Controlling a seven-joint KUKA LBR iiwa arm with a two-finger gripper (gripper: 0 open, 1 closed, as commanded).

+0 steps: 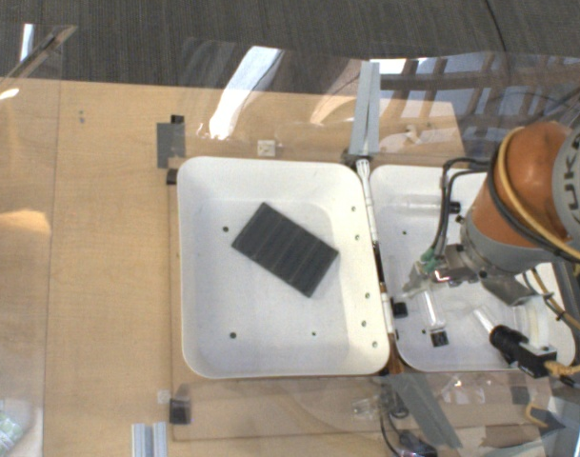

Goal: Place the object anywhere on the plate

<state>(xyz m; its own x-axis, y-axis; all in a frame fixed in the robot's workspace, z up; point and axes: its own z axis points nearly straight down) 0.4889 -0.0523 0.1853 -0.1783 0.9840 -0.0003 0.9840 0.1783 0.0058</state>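
**While the plate lies in one bin, the gripper hangs open over the other**

Since the dark plate (pixel 286 248) is the clearest thing, all places here are given from it. It is a flat, grey-black rectangle with fine ribs. It lies turned at a slant on the floor of the white bin on the view's left (pixel 204 341), a little above that bin's middle and apart from all four walls.

To the right of the plate, past the raised rims where the two bins meet, is the second white bin (pixel 404 188). Both bins stand on a bench of light wood (pixel 80 255), which stretches far to the left of the plate. Above the plate, beyond the bin's upper rim, a grey upright post (pixel 368 103) rises at the seam between the bins, and bright reflections lie on a clear sheet there. Farther above is a dark ribbed floor (pixel 270 8). Small black clips sit at the left bin's corners, one up-left of the plate (pixel 173 141) and one down-left of it (pixel 180 409).

The arm (pixel 504 241) comes in from the right of the plate, with its orange band (pixel 537 174) uppermost and cables looping around it. The wrist points down and toward the plate. The gripper (pixel 419 322) is over the second bin, near the rim on the plate's side. Its two black fingertips (pixel 400 307) stand well apart, and white bin floor shows between them.
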